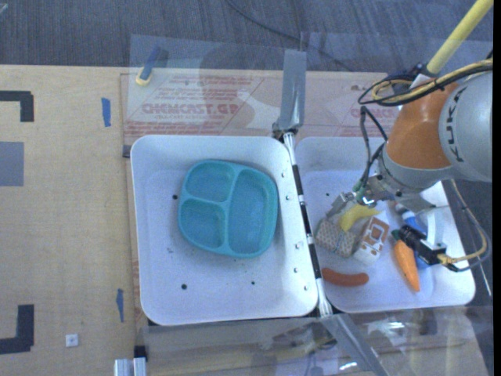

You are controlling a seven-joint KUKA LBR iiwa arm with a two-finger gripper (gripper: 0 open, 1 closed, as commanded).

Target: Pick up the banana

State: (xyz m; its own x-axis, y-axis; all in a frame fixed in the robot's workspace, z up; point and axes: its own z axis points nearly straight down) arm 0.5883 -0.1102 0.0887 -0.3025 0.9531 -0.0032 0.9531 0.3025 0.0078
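Note:
The banana (358,215) is a small yellow piece in the right bin (458,288), lying on top of a pile of toy food near the bin's middle. My gripper (351,205) hangs from the grey and orange arm (427,135) and comes down right over the banana, at its upper left end. The wrist hides part of the banana. From this angle I cannot make out whether the gripper has hold of the banana or only touches it.
Around the banana lie a beige wedge (335,237), a white carton with orange print (374,238), a red sausage (345,277), an orange carrot (406,265) and a blue item (412,233). A teal divided plate (229,208) sits in the left bin (156,288).

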